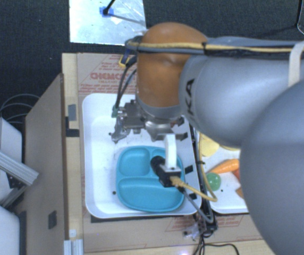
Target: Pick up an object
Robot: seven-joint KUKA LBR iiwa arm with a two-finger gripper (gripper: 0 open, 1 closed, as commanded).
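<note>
A blue divided plate (141,182) lies in the near half of the left white bin (96,158). My gripper (120,125) hangs below the orange band of the arm, over the far part of that bin, just beyond the plate's far left corner. The wrist hides much of the gripper, and I see nothing held in it. In the right bin (231,209), partly hidden by the arm, lie a yellow piece (208,146), an orange carrot-like piece (225,167) and a small green ball (213,181).
The big grey arm covers most of the right side and the right bin. A brown cardboard sheet (101,73) lies under the bins. A shiny square sheet (107,12) sits on the dark floor behind the bench.
</note>
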